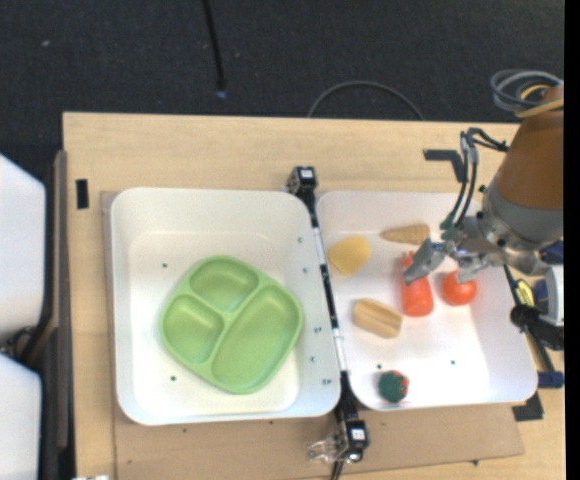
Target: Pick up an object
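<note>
While my gripper (448, 258) hovers right of centre, fingers spread, I see an orange cylinder (417, 294) just below.

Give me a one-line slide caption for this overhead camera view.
Gripper hovers over toy foods in the right bin; green divided plate sits in the left bin.

Toy foods in the right bin (500, 363)
Orange cylinder (417, 295), tomato (458, 289), yellow piece (349, 254), two bread pieces (377, 318), green-red ball (394, 386).
</note>
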`<control>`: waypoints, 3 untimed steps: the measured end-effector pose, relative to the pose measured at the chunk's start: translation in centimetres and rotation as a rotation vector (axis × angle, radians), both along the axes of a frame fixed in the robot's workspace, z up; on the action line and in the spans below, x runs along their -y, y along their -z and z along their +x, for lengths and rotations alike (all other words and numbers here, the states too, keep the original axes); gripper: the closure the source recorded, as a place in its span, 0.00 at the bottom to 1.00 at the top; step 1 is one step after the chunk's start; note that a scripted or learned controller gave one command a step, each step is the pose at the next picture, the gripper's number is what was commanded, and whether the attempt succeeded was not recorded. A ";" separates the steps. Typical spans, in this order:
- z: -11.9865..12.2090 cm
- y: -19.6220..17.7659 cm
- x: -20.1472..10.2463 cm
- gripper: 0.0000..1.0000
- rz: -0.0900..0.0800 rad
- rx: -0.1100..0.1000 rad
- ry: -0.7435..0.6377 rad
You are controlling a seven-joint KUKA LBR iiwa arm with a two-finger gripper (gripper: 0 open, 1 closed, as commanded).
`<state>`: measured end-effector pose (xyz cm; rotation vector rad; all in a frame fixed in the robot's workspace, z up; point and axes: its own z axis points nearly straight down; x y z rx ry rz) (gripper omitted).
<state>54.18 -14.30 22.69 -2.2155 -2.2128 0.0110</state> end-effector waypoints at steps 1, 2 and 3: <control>0.3 -0.7 0.0 0.00 -0.002 0.013 -0.003; -0.1 5.6 0.0 0.00 -0.003 0.007 0.000; 0.1 11.9 0.2 0.00 -0.004 0.009 0.001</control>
